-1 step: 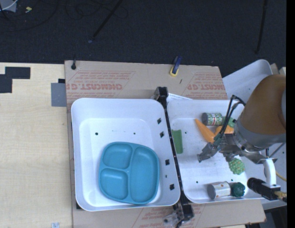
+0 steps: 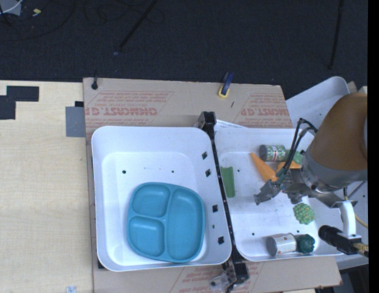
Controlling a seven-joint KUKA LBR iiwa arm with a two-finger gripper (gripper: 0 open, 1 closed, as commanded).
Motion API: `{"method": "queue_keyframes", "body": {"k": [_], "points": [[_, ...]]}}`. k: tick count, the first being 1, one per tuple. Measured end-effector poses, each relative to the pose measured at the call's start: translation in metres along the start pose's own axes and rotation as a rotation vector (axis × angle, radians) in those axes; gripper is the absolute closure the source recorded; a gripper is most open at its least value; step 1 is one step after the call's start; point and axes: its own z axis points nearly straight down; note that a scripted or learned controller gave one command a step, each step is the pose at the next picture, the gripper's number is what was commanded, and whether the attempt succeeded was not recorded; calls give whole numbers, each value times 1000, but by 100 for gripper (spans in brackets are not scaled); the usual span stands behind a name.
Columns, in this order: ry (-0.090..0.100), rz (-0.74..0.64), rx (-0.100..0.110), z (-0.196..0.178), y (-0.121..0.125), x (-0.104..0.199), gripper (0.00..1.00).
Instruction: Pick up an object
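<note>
The orange carrot-shaped piece [image 2: 263,166] is lying slanted in the right bin [image 2: 250,237], far side, next to a small can [image 2: 276,152]. The gripper [image 2: 264,195] is hovering just near of it; can't tell how far it's opened.

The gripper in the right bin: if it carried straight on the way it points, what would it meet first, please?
The gripper points left, toward the green block by the divider. That looks first in line, though height above the bin floor is unclear.
</note>
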Motion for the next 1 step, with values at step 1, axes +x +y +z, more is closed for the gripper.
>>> {"method": "queue_keyframes", "body": {"k": [1], "points": [[3,-1,7,62,-5,7,0]]}}
